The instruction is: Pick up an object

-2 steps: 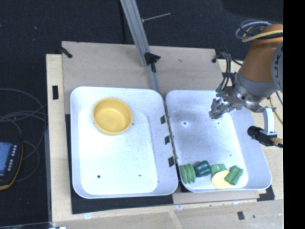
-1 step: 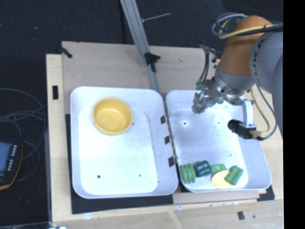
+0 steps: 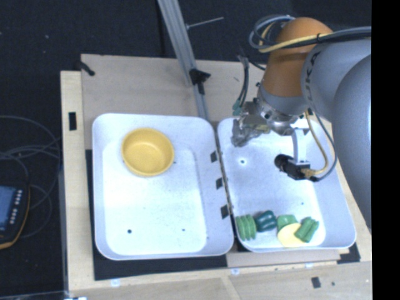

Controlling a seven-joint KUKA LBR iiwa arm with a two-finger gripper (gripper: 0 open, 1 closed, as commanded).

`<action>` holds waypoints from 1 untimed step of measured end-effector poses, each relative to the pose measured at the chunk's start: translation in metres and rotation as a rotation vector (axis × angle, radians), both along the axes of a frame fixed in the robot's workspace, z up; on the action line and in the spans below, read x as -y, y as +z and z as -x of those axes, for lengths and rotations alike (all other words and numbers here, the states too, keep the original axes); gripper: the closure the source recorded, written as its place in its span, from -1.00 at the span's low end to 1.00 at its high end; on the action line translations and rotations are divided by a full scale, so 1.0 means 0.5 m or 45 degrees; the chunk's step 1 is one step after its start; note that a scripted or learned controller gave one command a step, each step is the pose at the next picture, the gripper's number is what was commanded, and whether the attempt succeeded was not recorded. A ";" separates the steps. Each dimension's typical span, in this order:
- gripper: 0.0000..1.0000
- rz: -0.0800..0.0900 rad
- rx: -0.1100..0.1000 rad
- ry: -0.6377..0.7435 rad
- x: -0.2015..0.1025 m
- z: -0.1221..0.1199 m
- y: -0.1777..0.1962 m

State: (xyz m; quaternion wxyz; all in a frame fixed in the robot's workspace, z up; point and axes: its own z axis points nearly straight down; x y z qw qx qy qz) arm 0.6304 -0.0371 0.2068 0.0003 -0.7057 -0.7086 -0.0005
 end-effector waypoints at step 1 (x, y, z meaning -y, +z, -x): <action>1.00 0.000 0.000 -0.001 -0.097 -0.014 -0.004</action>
